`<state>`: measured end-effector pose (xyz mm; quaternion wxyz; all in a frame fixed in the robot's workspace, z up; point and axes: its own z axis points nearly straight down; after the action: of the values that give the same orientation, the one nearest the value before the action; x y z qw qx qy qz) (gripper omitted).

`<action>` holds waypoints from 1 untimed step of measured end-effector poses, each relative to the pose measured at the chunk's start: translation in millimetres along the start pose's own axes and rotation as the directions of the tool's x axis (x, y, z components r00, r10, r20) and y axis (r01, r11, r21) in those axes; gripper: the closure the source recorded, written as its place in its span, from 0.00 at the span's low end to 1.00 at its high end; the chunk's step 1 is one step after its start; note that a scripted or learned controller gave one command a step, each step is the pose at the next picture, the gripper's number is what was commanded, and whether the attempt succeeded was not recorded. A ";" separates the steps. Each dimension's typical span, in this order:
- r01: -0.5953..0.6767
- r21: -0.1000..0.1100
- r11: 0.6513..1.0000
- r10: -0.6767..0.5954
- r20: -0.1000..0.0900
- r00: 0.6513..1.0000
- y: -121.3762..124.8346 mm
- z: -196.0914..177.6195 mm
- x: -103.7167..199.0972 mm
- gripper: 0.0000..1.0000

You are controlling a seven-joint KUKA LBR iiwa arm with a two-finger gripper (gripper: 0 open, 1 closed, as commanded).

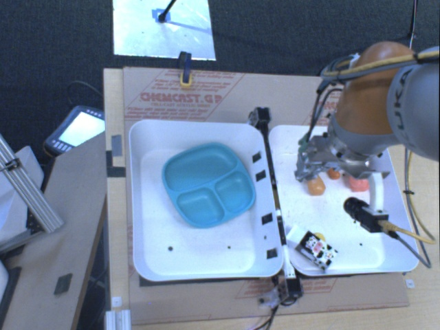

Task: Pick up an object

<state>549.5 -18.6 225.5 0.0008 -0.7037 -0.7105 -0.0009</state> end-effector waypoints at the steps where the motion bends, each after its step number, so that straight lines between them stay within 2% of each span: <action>1: 0.000 -0.003 1.000 0.000 -0.001 1.000 13.4 -8.9 55.9 1.00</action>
<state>562.4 37.4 234.6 0.0001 -0.7035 -0.7107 -0.0021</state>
